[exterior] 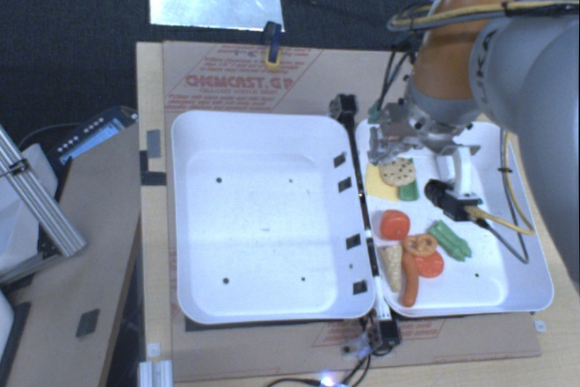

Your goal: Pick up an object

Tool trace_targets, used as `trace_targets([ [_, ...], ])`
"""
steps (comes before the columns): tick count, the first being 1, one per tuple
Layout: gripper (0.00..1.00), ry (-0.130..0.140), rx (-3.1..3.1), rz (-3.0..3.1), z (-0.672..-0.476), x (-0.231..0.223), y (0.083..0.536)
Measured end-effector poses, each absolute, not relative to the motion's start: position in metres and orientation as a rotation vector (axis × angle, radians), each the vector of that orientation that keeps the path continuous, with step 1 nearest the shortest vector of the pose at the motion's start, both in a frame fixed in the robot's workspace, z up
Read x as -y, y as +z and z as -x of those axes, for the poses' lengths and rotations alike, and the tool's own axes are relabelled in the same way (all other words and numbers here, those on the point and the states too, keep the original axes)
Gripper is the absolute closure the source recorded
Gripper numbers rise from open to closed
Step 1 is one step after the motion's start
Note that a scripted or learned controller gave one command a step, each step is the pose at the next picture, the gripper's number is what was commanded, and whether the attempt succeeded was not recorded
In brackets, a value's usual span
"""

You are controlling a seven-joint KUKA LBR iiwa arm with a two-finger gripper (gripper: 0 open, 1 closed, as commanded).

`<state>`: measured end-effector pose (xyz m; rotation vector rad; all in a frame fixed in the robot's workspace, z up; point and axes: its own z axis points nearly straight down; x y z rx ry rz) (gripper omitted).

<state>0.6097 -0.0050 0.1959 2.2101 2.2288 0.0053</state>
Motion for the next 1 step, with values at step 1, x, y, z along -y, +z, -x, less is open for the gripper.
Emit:
trace_targets([
  [1,1.0,0.013,-2.23,-2.204,-0.665,-0.0747,0.2285],
])
